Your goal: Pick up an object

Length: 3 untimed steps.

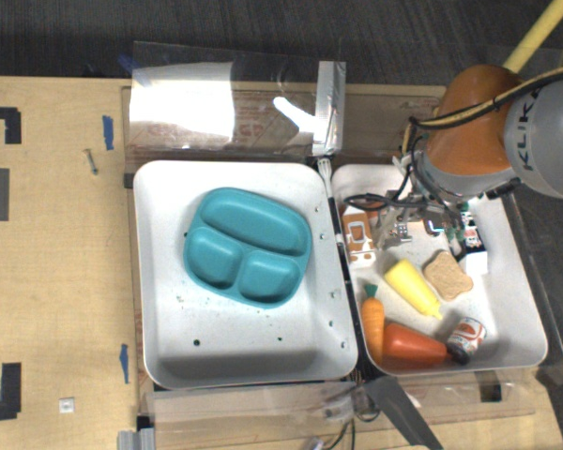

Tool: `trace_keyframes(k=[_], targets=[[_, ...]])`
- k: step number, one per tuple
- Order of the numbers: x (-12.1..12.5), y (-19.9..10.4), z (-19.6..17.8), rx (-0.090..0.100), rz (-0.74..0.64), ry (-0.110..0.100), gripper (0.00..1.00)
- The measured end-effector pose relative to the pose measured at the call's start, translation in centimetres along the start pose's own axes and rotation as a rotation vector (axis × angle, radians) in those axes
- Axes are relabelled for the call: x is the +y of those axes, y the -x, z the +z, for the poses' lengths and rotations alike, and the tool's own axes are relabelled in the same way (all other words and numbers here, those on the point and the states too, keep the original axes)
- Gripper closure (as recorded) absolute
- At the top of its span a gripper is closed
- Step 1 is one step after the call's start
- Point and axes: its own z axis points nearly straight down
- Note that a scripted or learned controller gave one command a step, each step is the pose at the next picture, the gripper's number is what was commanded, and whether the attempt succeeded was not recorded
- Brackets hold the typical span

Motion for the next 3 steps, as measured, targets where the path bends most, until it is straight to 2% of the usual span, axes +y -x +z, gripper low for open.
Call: trace_keyframes(k=[1,2,3], targets=[[5.3,4.5,-9.8,-0.013,0.019,-0.008,1.0],[6.3,3.8,-16.5,-0.004,0.32,0.0,1.0],[6.3,3.7,-16.3,0.001,0.32,-0.001,0.0]])
